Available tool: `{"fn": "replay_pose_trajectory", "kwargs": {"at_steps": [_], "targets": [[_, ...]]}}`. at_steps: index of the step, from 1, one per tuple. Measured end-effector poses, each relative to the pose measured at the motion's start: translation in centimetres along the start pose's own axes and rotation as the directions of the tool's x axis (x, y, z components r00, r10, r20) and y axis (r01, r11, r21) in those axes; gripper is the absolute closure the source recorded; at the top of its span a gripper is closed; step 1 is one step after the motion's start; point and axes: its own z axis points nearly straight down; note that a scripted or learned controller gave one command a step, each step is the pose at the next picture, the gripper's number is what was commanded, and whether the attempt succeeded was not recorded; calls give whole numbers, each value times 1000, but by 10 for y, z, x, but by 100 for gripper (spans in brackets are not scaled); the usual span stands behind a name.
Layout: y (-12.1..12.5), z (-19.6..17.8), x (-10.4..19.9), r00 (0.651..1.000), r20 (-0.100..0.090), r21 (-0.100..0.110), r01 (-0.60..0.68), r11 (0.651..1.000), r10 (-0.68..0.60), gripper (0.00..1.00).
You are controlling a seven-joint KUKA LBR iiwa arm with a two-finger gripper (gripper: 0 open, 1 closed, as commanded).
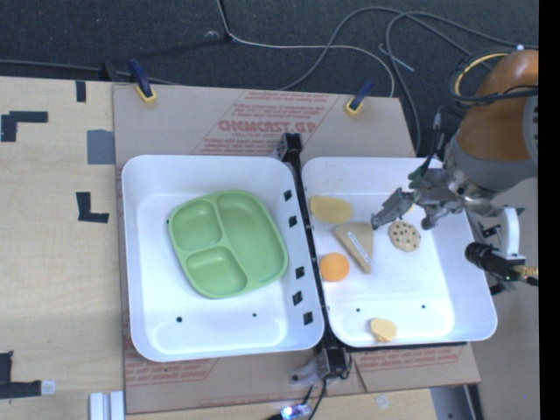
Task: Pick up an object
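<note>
The two-finger gripper (409, 211), its fingers spread and holding nothing, hovered just above the small round speckled toy cookie (403, 235) in the right-hand white bin (468, 318); the cookie looked light, stiff and thin, best pinched across its rim.

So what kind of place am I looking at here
Probably a robotics lab test bench: two shallow white plastic bins clamped to cardboard, a grey and orange robot arm reaching in, loose black cables on the dark floor, and toy food beside a green divided plate.
</note>
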Motion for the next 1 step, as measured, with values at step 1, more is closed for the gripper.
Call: {"fn": "replay_pose_trajectory", "kwargs": {"at_steps": [1], "targets": [[3,-7,0,1000,2,-13,4,1000,-4,0]]}}
